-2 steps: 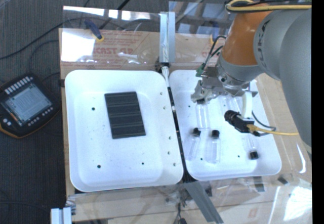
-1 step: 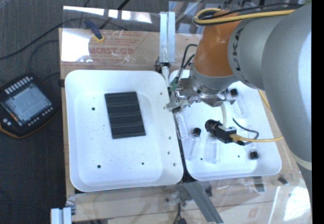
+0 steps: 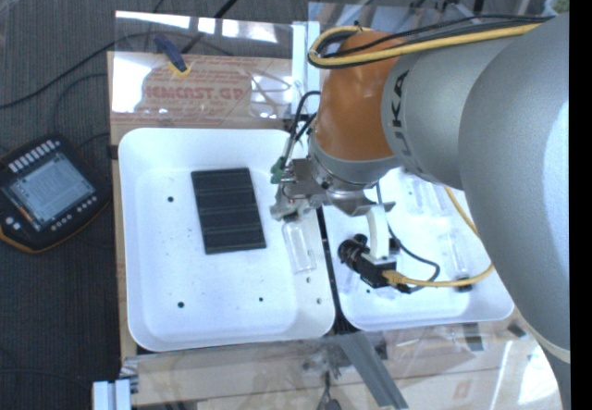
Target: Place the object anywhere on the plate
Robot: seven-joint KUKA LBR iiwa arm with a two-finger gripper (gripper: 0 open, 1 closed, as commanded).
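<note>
Dark ribbed plate (image 3: 228,210) flat in left bin (image 3: 148,306), long axis running near-to-far; gripper (image 3: 301,246) state unclear

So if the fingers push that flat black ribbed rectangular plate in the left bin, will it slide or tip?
The flat black ribbed rectangular plate lies low and flush on the left white bin's smooth floor, so it would probably slide rather than tip. Its straight edges suggest it is stiff, not floppy. Being so thin, it may be hard to grip from above.
</note>
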